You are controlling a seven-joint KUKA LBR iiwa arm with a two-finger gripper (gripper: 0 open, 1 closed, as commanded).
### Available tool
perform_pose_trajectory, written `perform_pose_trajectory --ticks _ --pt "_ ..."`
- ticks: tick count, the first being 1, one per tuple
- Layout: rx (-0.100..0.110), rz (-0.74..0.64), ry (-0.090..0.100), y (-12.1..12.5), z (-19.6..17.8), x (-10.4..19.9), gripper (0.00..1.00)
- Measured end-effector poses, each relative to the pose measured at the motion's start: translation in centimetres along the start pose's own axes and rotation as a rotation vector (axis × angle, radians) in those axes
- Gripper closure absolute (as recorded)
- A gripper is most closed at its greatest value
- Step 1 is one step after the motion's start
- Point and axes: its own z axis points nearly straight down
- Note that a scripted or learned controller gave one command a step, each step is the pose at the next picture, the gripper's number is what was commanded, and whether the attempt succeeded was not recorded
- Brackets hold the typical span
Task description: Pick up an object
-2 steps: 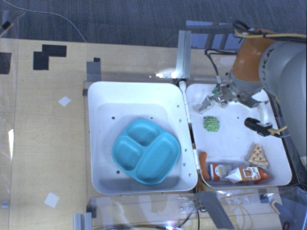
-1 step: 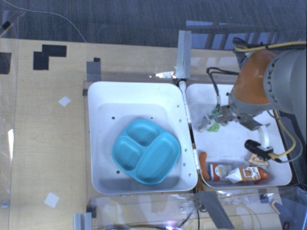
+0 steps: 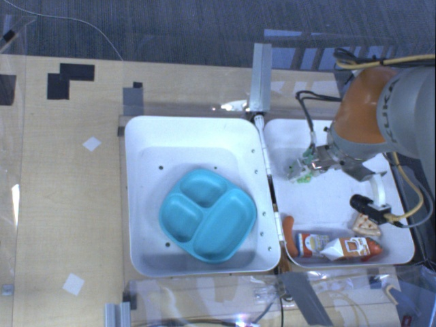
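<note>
Objects open to picking are lying in both shallow white bins: a blue three-compartment plastic plate is sitting in the left bin, while an orange-and-white flattened pouch is lying along the near wall of the right bin, with a small tan, toast-like piece just beside its right end. The grey arm with the orange band is reaching into the right bin, and its claw is hanging low near that bin's left wall, with something small and green-white showing at its tip. Whether the claw is gripping that piece, or is spread or closed, I cannot tell. By my judgement, the grasp step is in hand. The next move is calling for a slow straight lift, to prove whether anything is coming up with it.
</note>
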Motion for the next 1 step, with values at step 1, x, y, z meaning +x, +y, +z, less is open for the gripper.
perform_pose_trajectory --ticks 1 --pt "0.013 0.198 0.004 5.62 -9.68 7.45 1.0"
